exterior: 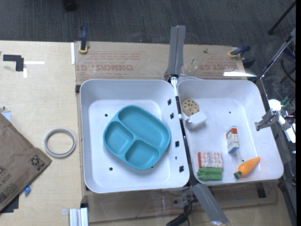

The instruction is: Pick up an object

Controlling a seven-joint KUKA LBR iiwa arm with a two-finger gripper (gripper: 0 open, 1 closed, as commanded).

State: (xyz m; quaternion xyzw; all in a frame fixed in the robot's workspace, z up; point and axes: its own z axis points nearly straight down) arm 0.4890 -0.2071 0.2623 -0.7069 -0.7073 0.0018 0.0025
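The right bin (pixel 249 100) holds several small objects. A round chocolate-chip cookie (pixel 190 107) lies at its far left, with a white block (pixel 196 120) just in front of it. A small white, blue and red carton (pixel 232 140) lies on its side near the middle. At the near edge sit a red and white packet (pixel 210 159), a green pea pod (pixel 209 173) and an orange toy carrot (pixel 248 167). In the left bin (pixel 89 102) rests a teal divided plate (pixel 137 136).
A grey tape ring (pixel 59 142) and a brown cardboard box (pixel 19 166) lie on the wooden bench left of the bins. Clamps (pixel 83 45) hold cardboard behind the bins. A metal frame (pixel 275 119) stands by the right bin's right wall.
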